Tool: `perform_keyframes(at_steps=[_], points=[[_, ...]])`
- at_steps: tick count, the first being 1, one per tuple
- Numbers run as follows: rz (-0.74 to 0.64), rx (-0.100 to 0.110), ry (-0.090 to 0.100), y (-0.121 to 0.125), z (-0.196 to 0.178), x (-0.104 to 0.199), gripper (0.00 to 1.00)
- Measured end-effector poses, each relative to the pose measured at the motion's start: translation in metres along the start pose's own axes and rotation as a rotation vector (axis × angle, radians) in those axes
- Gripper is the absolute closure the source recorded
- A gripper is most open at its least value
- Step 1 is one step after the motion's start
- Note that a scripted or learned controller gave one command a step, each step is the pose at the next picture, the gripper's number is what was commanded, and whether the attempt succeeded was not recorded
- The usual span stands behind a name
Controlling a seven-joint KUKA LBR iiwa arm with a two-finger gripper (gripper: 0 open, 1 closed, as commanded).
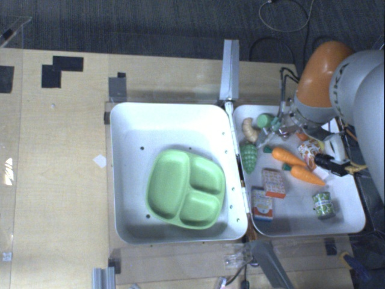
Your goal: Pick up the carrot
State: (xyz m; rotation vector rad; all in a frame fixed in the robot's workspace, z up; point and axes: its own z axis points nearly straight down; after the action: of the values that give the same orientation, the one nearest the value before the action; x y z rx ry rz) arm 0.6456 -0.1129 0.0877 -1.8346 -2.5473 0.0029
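We see two carrots (287,156) lying mid right bin (355,218), the second carrot (307,175) just nearer | gripper (281,126) hovers at the bin's far side, its grip state unclear to us | green tray (185,189) sits in left bin (129,161).

tray (180,188): pale green | carrots (289,157): orange | bins (129,161): white | can (323,205): green-patterned
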Motion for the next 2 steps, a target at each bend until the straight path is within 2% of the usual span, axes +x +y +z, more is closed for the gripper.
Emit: perform_keyframes(at_steps=[1, 2], points=[[-0.005, -0.012, -0.003, 0.004, -0.013, 0.001, 1.0], [0.073, -0.012, -0.002, 0.038, -0.1, 0.076, 1.0]])
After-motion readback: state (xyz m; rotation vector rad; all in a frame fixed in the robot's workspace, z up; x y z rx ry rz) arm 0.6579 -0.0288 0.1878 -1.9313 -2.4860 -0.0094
